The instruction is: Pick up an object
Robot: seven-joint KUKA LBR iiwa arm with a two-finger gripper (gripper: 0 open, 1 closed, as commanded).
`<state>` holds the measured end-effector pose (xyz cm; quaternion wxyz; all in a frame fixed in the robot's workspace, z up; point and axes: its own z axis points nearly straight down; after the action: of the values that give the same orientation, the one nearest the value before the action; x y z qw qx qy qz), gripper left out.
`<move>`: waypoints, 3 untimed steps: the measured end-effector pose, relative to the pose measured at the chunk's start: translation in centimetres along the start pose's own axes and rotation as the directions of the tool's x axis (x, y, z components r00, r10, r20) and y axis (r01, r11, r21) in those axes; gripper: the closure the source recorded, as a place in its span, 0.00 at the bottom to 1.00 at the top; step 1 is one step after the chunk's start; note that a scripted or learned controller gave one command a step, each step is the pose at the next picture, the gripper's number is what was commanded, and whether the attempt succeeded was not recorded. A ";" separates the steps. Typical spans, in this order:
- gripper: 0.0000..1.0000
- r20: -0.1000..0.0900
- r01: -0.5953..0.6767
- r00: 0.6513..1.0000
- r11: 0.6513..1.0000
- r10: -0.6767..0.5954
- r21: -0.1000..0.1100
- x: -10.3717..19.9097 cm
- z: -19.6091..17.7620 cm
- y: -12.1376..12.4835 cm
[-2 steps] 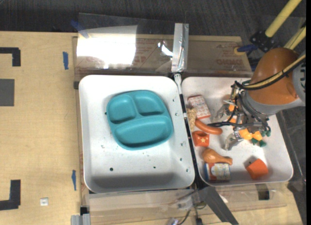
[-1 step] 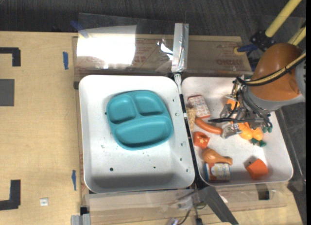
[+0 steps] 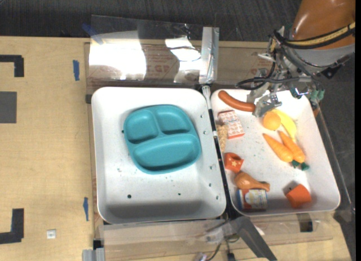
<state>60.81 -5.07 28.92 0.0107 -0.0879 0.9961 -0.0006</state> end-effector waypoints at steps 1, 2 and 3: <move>1.00 -0.019 -0.120 0.993 0.993 0.120 -0.002 -0.4 6.6 0.3; 1.00 -0.011 0.047 0.999 0.999 -0.047 -0.002 2.0 19.2 -3.7; 1.00 -0.001 0.034 0.999 0.999 -0.034 0.003 -3.1 5.4 -5.1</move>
<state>64.83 -9.58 23.64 0.0104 -0.1050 0.9944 -0.0022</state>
